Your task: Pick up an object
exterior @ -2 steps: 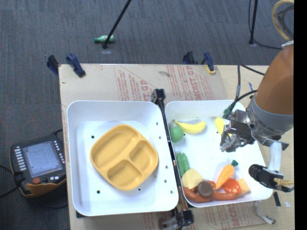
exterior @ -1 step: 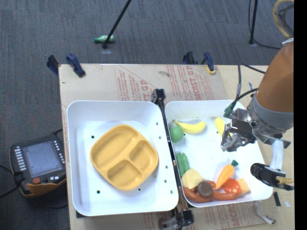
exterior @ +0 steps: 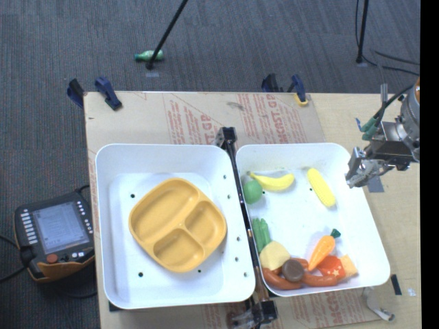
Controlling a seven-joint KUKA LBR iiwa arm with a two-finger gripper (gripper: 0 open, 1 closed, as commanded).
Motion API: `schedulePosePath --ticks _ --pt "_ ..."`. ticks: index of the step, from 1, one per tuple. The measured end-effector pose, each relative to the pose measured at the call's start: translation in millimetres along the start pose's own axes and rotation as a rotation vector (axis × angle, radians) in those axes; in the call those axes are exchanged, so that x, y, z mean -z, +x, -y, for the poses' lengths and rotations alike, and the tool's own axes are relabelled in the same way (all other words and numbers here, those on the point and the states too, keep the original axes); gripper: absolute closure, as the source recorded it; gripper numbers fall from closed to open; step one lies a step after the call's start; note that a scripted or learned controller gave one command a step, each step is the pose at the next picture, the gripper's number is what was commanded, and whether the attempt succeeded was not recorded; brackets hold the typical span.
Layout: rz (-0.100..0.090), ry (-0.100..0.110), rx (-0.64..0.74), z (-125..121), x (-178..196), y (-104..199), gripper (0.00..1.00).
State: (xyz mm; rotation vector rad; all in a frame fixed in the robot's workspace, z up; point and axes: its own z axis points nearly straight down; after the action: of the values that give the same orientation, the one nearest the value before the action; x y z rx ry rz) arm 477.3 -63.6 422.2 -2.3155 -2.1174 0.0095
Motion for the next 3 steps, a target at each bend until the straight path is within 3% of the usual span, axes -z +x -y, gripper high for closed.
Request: schedulePosePath --ticks 1,2,3 --pt "0.0 -0.001 0.118 -3.5 113.9 -40.7 1.0" --pt "-0.001 0.001 -0.145 -8.7 -14.5 -96.2 1.0" --pt "0.0 0.009 -0.14 -10.5 -7.3 -95.2 1.0"
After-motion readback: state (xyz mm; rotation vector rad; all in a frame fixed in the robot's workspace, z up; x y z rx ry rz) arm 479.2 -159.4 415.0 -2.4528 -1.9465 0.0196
